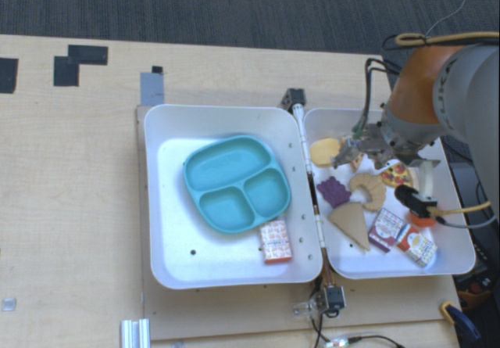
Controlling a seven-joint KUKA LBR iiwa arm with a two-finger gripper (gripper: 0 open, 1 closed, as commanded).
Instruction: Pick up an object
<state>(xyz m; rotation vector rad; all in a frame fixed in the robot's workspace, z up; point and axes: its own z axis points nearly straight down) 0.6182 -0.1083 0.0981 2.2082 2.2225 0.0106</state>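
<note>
Main risk as I read it: right bin (461, 256) is crowded, items touching and overlapping, so the tool (361, 152) may nudge a neighbour or close on two things. Yellow piece (323, 152) lies just beside the tool; purple piece (333, 191) and tan wedge (350, 223) nearer me. Arm (437, 96) reaches in from right, wrist bent down over that bin. Tool open or together: I cannot tell
</note>
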